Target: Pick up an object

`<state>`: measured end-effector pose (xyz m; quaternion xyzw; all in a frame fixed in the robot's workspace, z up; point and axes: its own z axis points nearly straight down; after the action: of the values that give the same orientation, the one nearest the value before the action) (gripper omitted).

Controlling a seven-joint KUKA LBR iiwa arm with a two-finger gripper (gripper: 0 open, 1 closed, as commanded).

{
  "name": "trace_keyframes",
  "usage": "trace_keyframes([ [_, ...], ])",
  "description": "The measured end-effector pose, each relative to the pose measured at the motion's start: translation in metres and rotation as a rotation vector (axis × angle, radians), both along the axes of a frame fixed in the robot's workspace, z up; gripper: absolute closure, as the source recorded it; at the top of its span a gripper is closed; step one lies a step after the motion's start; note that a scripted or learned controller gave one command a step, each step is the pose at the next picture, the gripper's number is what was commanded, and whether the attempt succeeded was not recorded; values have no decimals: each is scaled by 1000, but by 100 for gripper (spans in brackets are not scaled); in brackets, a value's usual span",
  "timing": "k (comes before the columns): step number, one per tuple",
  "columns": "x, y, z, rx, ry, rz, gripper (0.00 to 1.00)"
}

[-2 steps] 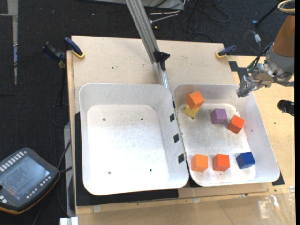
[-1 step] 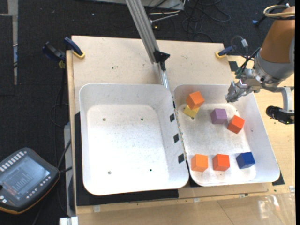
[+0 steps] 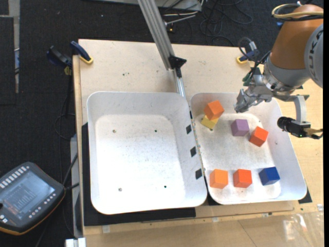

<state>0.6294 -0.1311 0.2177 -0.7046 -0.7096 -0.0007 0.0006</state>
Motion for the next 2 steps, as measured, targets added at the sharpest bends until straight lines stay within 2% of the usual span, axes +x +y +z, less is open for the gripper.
trace_keyframes([
  [2, -24, 87, 1, 0, 2, 0, 100],
])
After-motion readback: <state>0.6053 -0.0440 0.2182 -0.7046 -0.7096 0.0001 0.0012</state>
